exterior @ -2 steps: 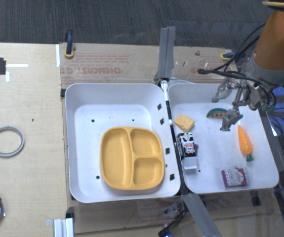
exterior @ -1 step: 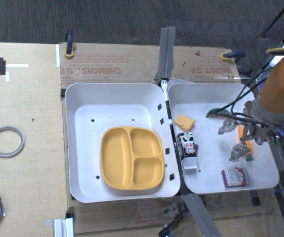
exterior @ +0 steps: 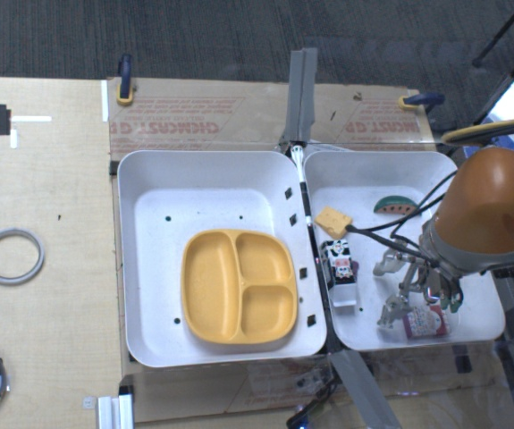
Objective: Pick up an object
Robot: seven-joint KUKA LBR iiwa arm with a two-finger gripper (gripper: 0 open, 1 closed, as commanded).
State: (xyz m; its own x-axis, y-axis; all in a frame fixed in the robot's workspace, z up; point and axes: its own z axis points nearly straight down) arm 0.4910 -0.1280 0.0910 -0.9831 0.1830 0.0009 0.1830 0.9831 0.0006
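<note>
Gripper sits low in the right bin, fingers spread open, nothing between them; a red packet lies at its 4 o'clock.

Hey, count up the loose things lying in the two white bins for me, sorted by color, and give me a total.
Yellow: 2, divided plate and cheese-like wedge
Green and red: 1, watermelon slice
Black and white: 1, cow-print carton
Pink-red: 1, packet beside the gripper
Total: 5
</note>
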